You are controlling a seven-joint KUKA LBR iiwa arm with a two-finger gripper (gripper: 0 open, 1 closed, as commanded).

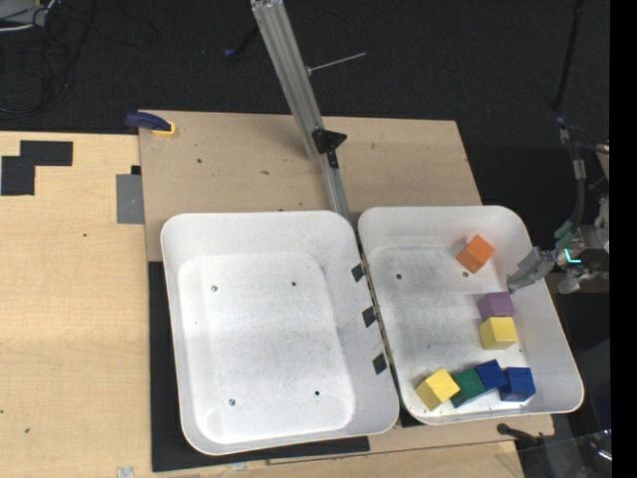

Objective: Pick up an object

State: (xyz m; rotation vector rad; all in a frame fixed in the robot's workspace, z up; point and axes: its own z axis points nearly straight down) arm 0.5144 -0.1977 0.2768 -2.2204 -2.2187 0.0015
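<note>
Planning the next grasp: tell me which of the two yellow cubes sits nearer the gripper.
The yellow cube directly below the purple cube, touching it, along the right bin's right side. The other yellow cube lies at the bottom edge beside the green block, farther from the gripper.

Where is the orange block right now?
The orange block lies in the right bin, near its far right corner, apart from the purple block and the other blocks nearer the camera.

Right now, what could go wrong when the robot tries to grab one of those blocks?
The gripper sits at the right bin's right rim, so it might bump the wall on its way in. The purple block touches the yellow block, so it might knock one while grabbing the other. The green block and blue blocks crowd together near the front wall, leaving the fingers little room.
</note>
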